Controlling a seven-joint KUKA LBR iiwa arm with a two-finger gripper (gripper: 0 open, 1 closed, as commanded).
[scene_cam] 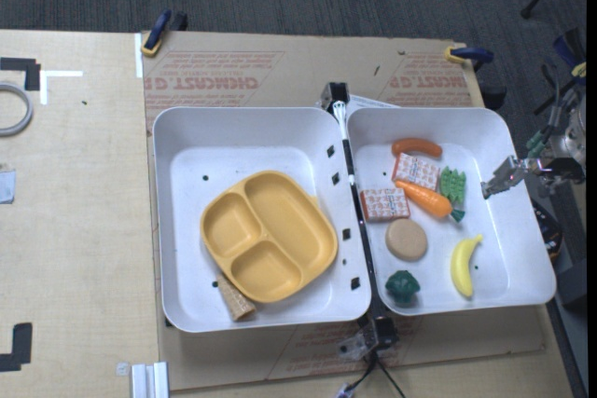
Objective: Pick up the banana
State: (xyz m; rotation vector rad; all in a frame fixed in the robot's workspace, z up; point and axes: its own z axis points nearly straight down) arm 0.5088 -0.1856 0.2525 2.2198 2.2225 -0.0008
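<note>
The yellow banana [464, 266] lies in the right bin [522, 284], near its front right corner, curved and pointing roughly front to back. My gripper [502, 179] hangs over that bin's right rim, behind and to the right of the banana and well apart from it. Nothing shows between its tips.
Also in the right bin: an orange carrot [424, 199], a sausage [416, 147], two red-and-white packets [416, 171], a green leafy piece [453, 186], a tan round biscuit [407, 240] and a broccoli [403, 286]. The left bin [177, 200] holds a yellow divided plate [269, 236] and a wafer cone [235, 300].
</note>
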